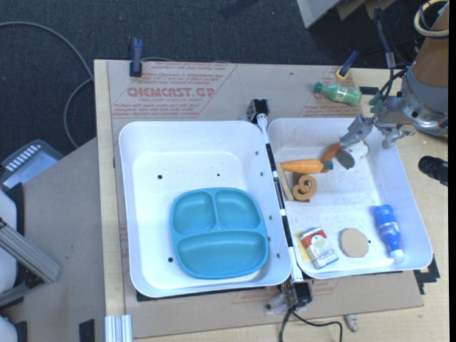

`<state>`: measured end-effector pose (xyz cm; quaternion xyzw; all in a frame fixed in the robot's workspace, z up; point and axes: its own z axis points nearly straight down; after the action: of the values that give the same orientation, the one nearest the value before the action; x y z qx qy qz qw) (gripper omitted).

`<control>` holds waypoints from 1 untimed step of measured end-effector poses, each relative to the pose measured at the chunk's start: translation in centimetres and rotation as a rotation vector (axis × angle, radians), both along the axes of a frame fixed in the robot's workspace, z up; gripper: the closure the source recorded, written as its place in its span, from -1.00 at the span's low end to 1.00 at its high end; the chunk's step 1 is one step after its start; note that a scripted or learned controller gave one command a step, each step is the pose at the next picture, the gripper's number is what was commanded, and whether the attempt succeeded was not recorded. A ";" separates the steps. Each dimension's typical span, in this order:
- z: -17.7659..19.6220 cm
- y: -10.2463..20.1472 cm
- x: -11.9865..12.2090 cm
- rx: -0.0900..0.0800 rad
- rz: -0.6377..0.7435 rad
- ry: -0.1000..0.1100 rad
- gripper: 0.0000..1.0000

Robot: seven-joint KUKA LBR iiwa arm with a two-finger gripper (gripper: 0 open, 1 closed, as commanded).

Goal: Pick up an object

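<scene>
Camera view: tool [343, 154] sits low in rt bin [349, 206], tilted in from arm side, prob. to line up on carrot [303, 166] lying just beside its tip. Can't tell if tool's open or closed. Pretzel [305, 188] near; blue bottle [387, 230] well apart.

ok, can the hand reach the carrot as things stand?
Probably yes. The hand is over the right bin, close to the carrot, and nothing lies on the carrot. The pretzel sits close beside it, so it may get bumped.
</scene>
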<state>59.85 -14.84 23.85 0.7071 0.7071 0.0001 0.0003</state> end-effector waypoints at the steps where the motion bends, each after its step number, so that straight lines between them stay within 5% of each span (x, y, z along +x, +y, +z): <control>1: -11.3 4.7 1.6 0.001 0.001 0.003 -1.00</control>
<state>61.41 -10.17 12.59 0.7068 0.7074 -0.0006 -0.0014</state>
